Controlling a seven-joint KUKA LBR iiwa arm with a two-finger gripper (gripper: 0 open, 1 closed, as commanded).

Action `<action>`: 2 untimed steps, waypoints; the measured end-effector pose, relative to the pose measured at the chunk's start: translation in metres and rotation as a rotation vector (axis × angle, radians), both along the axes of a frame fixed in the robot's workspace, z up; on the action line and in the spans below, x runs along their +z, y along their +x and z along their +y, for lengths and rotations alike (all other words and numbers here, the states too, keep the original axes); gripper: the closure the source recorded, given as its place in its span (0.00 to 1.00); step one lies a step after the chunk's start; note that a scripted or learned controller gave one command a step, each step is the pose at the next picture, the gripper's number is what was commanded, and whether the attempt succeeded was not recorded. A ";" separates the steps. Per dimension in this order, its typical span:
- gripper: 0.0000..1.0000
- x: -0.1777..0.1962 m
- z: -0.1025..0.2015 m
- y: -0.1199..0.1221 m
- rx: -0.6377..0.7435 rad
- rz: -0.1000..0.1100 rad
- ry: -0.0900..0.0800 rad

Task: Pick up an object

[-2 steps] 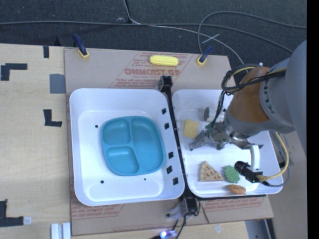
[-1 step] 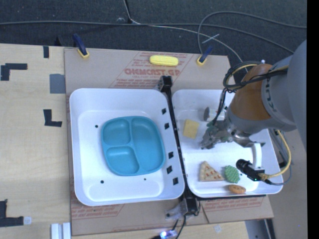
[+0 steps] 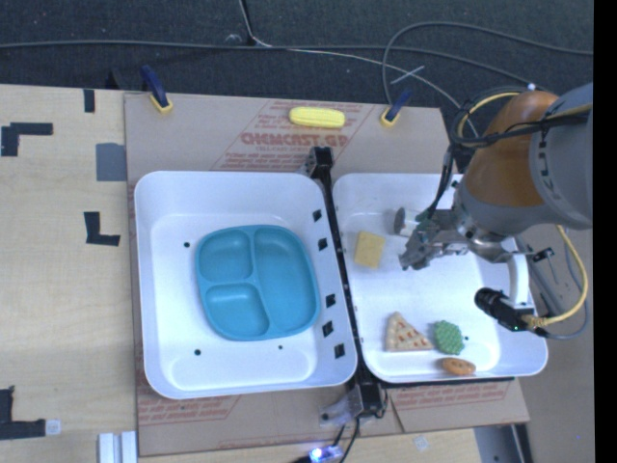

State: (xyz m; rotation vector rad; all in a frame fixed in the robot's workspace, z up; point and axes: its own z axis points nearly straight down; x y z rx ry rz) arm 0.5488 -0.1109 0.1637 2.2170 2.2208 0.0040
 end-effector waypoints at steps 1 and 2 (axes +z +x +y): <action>1.00 0.050 0.010 -0.002 0.000 0.001 0.000; 1.00 0.048 0.010 -0.002 -0.001 0.006 0.001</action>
